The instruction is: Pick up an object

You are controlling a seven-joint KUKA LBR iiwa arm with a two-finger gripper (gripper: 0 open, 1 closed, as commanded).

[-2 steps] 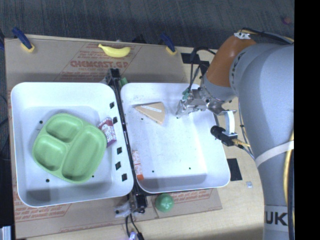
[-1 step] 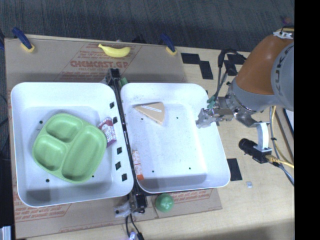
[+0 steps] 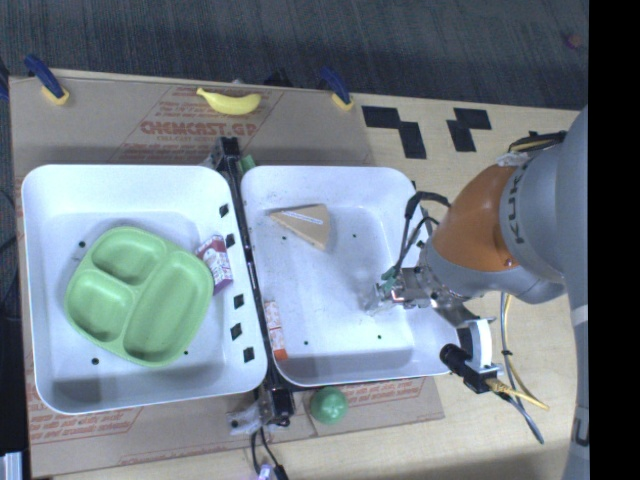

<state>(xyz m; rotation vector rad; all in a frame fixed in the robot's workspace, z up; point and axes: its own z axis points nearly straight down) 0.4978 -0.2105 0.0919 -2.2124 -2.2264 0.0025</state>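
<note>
the hand (image 3: pixel 385 293) sits low by the right wall of the right bin (image 3: pixel 300 368), its grip too blurred to tell, with the tan wedge (image 3: pixel 305 224) lying apart toward that bin's far left corner, untouched.

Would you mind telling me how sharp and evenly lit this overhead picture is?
Camera view: soft overall, mildly blurred; the white bins look bright without harsh glare; the green tray casts little shadow; the claw area is smeared and hard to read.
</note>
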